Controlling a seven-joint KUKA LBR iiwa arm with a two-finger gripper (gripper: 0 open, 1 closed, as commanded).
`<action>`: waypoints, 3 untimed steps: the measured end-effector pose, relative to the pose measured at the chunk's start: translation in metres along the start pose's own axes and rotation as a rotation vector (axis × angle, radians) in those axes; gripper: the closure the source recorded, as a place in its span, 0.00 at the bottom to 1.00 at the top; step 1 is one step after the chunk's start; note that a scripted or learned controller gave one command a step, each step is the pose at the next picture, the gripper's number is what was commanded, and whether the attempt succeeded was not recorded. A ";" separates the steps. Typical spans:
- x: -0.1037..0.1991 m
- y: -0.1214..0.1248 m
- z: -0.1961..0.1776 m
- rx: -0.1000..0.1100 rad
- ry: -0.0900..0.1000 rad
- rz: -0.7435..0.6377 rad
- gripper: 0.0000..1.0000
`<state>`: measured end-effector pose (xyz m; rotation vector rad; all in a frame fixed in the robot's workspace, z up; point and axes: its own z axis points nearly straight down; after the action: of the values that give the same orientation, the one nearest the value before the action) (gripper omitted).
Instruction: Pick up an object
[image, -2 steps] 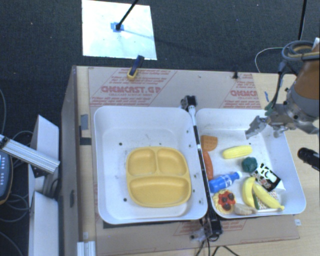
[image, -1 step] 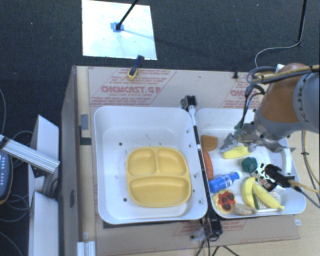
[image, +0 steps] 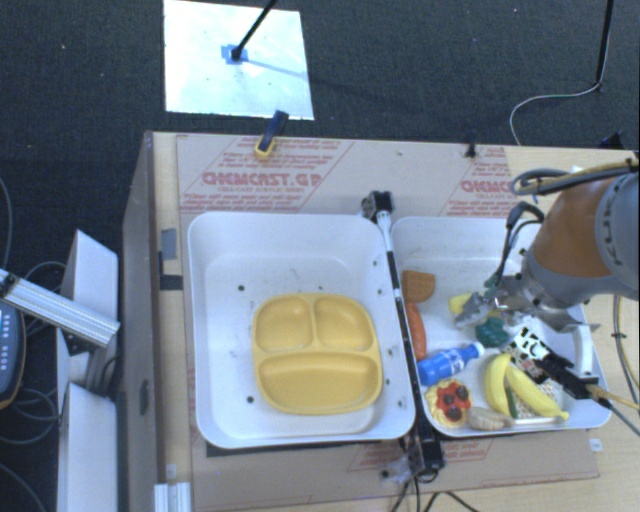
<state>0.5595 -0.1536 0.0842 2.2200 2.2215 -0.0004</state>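
Over the crowded right bin (image: 452, 232)
My gripper (image: 487, 312) hovers near the teal toy (image: 491, 331); I cannot tell my jaws' state. The bananas (image: 520, 385) at five o'clock could snag.

Yellow divided plate (image: 317, 352) in left bin (image: 225, 300)

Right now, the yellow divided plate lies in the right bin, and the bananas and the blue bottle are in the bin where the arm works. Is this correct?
Not quite. The camera view shows the yellow divided plate in the left bin, not the right one. The rest holds: the bananas and the blue bottle lie in the right bin, where the arm reaches in.
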 end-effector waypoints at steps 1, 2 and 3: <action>0.022 0.021 -0.001 -0.002 0.001 -0.002 0.00; 0.008 -0.010 0.000 0.000 0.000 0.000 0.00; 0.012 0.064 -0.001 -0.003 0.000 -0.003 0.00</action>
<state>0.6233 -0.1413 0.0851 2.2154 2.2233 0.0035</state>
